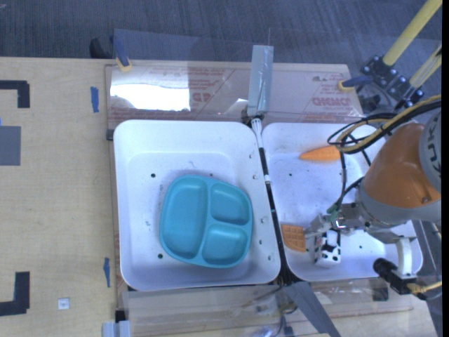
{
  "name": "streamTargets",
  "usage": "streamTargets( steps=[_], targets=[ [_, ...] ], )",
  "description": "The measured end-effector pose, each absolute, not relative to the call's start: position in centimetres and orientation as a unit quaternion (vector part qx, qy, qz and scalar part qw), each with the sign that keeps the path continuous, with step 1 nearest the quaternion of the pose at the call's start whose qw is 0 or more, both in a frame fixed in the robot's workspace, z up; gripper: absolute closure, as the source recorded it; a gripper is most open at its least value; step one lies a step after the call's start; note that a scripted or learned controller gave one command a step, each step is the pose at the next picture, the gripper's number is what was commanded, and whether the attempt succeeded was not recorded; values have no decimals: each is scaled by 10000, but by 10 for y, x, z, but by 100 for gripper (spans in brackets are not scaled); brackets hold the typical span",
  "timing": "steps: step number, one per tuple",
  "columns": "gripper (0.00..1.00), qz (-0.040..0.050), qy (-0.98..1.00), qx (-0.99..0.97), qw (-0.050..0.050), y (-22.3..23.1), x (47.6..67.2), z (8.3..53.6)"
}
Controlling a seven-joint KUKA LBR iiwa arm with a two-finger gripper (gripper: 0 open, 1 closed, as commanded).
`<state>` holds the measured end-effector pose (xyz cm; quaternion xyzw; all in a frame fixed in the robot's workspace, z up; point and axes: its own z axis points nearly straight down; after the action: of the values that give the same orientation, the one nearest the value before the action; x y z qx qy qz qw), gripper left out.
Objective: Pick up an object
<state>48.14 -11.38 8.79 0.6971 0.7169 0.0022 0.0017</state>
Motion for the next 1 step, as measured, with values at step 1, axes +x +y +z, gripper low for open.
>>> streamTargets(
  steps=[1],
  targets=[
    [100, 34, 7169, 6972, 43, -114, 483, 99]
  ],
)
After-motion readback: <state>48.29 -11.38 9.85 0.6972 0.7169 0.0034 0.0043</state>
